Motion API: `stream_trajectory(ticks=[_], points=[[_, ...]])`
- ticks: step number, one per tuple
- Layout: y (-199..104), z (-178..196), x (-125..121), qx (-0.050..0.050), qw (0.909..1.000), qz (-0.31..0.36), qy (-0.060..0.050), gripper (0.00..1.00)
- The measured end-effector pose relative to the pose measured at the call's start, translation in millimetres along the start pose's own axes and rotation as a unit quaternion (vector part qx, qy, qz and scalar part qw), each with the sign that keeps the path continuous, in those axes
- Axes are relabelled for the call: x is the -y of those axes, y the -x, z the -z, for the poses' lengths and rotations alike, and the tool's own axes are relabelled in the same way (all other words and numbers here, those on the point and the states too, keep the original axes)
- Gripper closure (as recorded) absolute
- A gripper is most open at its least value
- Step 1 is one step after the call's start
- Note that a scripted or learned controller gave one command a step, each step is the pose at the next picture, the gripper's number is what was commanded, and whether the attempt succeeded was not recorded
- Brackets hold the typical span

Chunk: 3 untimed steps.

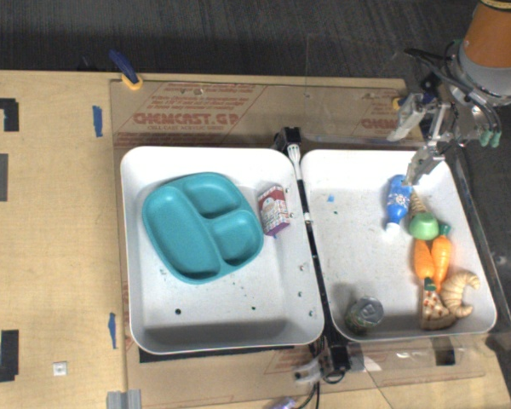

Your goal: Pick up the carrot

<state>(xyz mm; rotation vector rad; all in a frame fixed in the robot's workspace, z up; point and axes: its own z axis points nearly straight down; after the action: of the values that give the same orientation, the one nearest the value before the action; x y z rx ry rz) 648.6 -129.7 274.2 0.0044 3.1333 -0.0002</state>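
Camera view: the gripper (426, 156) hangs over the far right corner of the right bin (345, 228), its fingertips just above a blue bottle (398, 201); whether the fingers are spread or closed cannot be told, and nothing is seen between them. The carrot (432, 258) lies nearer the camera than the gripper, along the bin's right wall, just past a green item (424, 226) and beside a croissant (450, 295). Well left of the gripper, the left bin (153, 313) holds a teal divided tray (203, 225) and a small can (273, 209).
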Motion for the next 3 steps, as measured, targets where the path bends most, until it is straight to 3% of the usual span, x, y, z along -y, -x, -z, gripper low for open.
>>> stream_trajectory(ticks=[1,2,3], points=[[-30,-168,53,-0.006,0.9991,-0.042,0.001,0.0],[-85,-185,76,0.001,0.9873,0.159,0.001,0.0],[-146,-184,93,0.001,0.9821,0.188,0.001,0.0]])
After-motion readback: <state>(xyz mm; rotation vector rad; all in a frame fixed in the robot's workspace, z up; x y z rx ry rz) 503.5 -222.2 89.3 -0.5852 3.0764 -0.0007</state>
